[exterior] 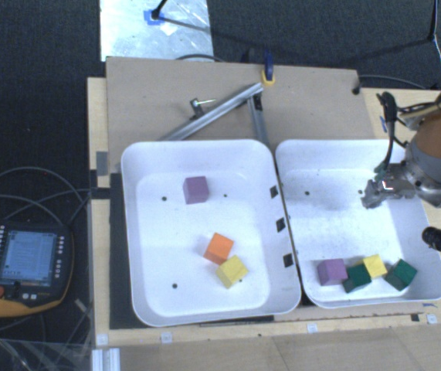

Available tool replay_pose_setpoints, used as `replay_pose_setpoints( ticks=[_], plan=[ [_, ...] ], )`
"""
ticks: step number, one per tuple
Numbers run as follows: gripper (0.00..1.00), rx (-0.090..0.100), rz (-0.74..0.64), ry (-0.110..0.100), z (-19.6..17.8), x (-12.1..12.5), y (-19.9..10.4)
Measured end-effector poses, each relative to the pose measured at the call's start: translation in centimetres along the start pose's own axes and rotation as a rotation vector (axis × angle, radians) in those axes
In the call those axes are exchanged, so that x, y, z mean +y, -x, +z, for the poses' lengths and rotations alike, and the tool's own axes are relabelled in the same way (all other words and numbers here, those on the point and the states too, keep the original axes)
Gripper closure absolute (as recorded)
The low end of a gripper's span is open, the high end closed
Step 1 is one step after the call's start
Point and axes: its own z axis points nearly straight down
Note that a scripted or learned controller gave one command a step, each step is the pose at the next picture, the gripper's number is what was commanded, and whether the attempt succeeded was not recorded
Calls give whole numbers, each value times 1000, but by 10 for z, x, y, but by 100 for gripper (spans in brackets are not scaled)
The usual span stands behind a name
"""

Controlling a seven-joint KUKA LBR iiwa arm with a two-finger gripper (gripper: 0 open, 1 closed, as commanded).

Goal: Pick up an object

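On the bench, two white bins sit side by side, rims touching at the middle. Left bin: three blocks. Purple cube at about 12 o'clock of the bin floor, well apart from the others. Orange cube near centre, w/ a yellow cube touching it at its 5 o'clock.

Right bin: four blocks in a row along the 6 o'clock wall. From 9 o'clock end to 3 o'clock end: purple block, dark green block, yellow block, second green block. The first three look to be touching; the last sits just beside the yellow one.

Gripper hangs over the right bin at approx. 2 o'clock of its floor, well apart from the row of blocks. Nothing seen in its grasp; how far it is open can't be told from this angle.

At 9 o'clock of the bench, a teach pendant lies on the dark floor; screen lit, text too small to read. No legible labels elsewhere.
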Motion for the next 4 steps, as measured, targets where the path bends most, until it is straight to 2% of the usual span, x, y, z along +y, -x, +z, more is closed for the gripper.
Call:
replay_pose_setpoints(
  ticks=[1, 2, 3, 4],
  plan=[
    [100, 0, -2, 2, -55, 13, -1],
    [100, 1, -1, -2, -79, 14, -1],
    [100, 3, -7, -3, -70, 35, -57],
    [100, 3, -6, -3, -69, 45, -99]
  ],
)
